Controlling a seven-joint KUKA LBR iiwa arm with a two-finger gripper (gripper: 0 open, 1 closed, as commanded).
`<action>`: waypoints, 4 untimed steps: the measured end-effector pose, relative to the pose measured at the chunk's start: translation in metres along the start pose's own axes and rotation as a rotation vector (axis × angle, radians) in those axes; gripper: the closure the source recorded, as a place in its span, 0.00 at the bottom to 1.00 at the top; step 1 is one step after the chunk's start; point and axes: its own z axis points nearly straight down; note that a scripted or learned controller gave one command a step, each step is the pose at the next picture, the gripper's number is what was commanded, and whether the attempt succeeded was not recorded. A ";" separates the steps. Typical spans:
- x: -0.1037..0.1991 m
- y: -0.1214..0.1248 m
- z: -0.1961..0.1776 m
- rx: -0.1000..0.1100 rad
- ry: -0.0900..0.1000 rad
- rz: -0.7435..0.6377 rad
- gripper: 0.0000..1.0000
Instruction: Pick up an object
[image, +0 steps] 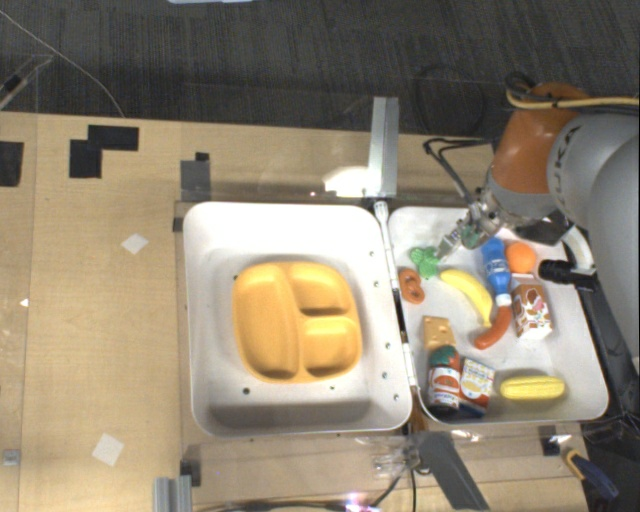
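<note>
The gripper is hanging low over the back of the right bin, just beside a green toy and a blue bottle; whether anything is sitting between the tips cannot be told. Around them a banana, an orange ball, a red sausage, a corn cob and a can are lying scattered. The left bin is holding 1 yellow divided tray.

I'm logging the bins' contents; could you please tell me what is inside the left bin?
The left bin holds one thing: a yellow tray with three compartments, lying flat near the middle. Nothing lies in the compartments. Whatever is under the tray is covered.
</note>
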 end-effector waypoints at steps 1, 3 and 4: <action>0.047 -0.010 -0.088 0.003 0.006 0.190 1.00; 0.037 -0.068 0.005 0.011 0.010 0.263 0.00; 0.009 -0.017 0.015 0.011 0.009 0.511 0.00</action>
